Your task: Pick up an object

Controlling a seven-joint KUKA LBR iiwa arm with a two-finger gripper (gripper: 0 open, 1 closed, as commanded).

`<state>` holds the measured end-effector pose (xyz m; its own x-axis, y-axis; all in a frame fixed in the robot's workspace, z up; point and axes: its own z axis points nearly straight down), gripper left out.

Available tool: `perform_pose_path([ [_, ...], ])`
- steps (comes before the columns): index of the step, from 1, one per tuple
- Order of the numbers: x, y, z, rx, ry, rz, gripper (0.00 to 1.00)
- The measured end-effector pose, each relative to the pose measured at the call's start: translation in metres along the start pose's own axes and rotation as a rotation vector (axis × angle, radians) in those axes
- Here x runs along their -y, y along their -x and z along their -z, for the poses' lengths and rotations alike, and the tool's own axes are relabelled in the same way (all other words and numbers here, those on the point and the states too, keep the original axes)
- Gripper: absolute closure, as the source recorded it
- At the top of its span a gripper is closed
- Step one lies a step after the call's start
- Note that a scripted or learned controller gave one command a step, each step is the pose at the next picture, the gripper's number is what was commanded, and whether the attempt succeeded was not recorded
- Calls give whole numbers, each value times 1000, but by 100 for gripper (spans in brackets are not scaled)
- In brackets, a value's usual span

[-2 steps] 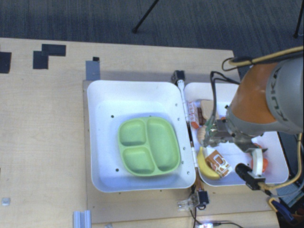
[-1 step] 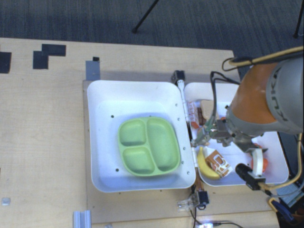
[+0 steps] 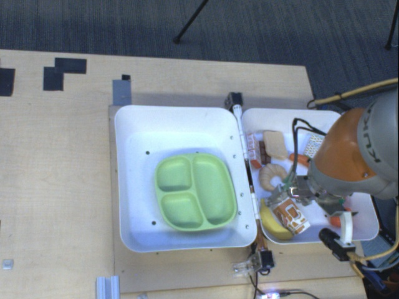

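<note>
We saw the gripper (image 3: 293, 195) low over the right bin (image 3: 368, 226), reaching in from the right with the orange band of the arm (image 3: 346, 151) bulking above it. Directly under and just ahead of it lay an orange-and-white packet (image 3: 292, 215), tilted and resting partly on a yellow banana (image 3: 274, 224) that sat at the near-left corner of that bin. The metal parts of the gripper appeared to touch the packet's upper edge, but we could not make out the fingertips, so we could not tell whether they stood wide, narrow, or closed on anything. Beyond the gripper, toward the far side of the bin, lay a pale curved pastry-like piece (image 3: 269, 177), a brown block (image 3: 274, 145) and some small orange bits, all apart from it. Well off to its left, past the dividing rims, the left bin (image 3: 134, 167) held a green divided plate (image 3: 195, 192). In our judgement the task was at the reach-and-grasp stage: the arm was down among the objects, most likely at the packet, yet nothing was visibly lifted clear of the bin. What remained was a confirmed closure on one object and a lift out of the clutter.
</note>
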<state>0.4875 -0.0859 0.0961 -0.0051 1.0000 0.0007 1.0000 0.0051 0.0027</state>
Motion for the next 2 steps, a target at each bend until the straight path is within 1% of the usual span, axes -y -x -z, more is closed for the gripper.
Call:
perform_pose_path([
  [1,-1,0,10,-1,1,3,100],
  [2,-1,-68,88,-1,0,0,100],
])
